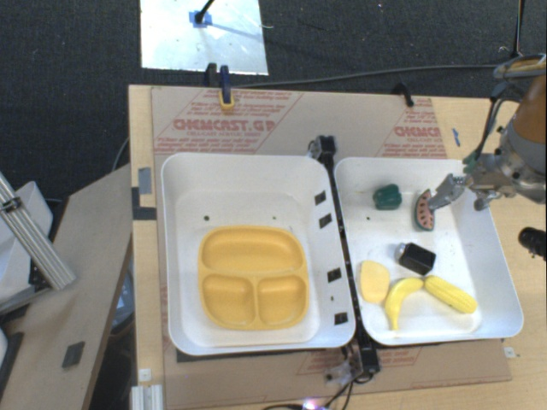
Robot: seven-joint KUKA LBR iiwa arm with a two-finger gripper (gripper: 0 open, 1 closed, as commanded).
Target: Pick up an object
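Watermelon slice: we see the toy watermelon slice (424,209) lying in the upper part of the right bin (504,306), its red face up, near the bin's back wall.
Gripper: we find the gripper (444,196) just right of the slice, hanging over its upper edge; nothing sits between its tips, and we cannot tell how wide it stands.
Green piece: a small dark green lump (387,196) rests just left of the slice.
Black block: a little black box (416,257) lies below the slice, mid-bin.
Yellow items: we note a pale yellow oval piece (373,281), a banana (399,300) and a corn cob (450,294) grouped near the bin's front.
Left bin: the left bin (184,229) carries a yellow divided tray (253,276).
Bench: both bins sit side by side on the brown board of the bench (282,118).
Arm: the arm (523,143) enters from the right.
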